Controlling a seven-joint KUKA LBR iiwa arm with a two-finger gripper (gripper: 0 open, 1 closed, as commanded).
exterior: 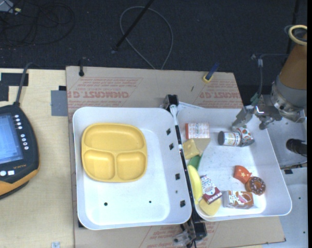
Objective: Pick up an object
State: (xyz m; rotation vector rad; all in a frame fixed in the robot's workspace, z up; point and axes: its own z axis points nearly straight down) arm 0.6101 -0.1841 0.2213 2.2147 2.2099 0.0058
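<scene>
Now approaching: metal two-finger gripper (249, 119) above right white bin's (280, 200) far edge, fingers spread, gripping nothing. Small cylindrical tin can with red label (236, 138) on its side just below. Next: descend, straddle can, close.

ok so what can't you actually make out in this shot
- Gripper, camera view: too small and blurred to read its state.
- Can beside it: label too blurred to read.
- Packets in the right bin: print too small.
- Arm: cut off by the right edge.
</scene>
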